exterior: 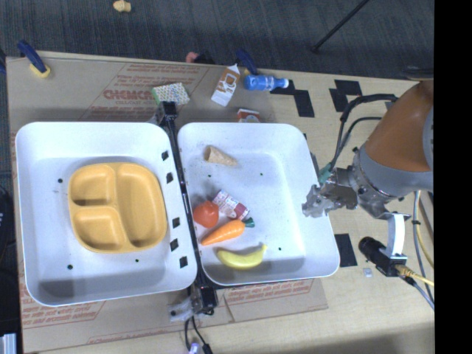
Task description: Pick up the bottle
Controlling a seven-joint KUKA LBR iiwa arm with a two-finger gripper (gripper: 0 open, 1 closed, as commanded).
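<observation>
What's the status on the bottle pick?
Gripper at right bin's right rim, nothing held. Blue bottle lying on the bench behind that bin, untouched. Bin's far wall between them.

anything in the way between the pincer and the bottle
Nothing visible blocks it. The bottle lies on the bench behind the right bin, outside it. The pincer sits at that bin's right rim, with open bench between them.

Robotics lab setup: grey-and-orange arm (394, 150) reaching in over a cardboard-covered bench (125, 94) marked with black tape squares (346, 88), two white bins (44, 286) sitting side by side, loose cables (354, 109) trailing, dark carpet (221, 13) showing beyond.
</observation>
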